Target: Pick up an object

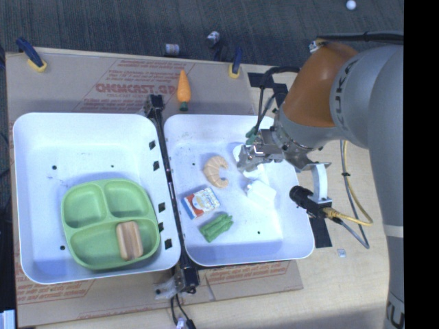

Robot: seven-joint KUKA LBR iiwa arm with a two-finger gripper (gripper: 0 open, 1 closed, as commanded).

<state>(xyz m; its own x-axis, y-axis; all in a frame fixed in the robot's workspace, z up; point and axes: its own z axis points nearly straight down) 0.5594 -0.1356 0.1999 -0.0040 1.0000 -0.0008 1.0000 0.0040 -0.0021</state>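
— Holding anything in the right bin (295,242)?
— I'm hovering my gripper (251,157) there over a white object (260,187); the grip I can't tell. Croissant (217,171), packet (201,202), green piece (216,226) are lying nearby.
— Left bin (34,184)?
— It's holding a green tray (103,218) carrying a hotdog (128,240).
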